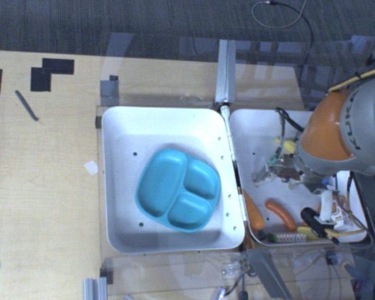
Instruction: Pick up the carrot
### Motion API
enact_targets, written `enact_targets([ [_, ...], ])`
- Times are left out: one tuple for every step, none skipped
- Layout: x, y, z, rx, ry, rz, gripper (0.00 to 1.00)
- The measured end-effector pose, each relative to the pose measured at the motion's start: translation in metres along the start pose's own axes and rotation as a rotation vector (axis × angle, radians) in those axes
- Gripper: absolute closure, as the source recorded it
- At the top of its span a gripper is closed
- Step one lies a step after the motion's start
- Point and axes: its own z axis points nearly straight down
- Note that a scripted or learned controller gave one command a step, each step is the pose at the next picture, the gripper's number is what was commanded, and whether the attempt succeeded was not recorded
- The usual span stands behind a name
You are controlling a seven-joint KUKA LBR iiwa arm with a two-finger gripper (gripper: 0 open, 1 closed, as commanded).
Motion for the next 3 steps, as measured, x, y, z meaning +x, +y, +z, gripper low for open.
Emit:
enact_targets([
  [0.002,0.003,-0.012,-0.007,0.001,-0.002,1.0],
  [-0.004,0.001,-0.193,0.006,0.0,-0.3,1.0],
  [-0.026,-0.041,-0.323,0.005,-0.002,-0.016,1.0],
])
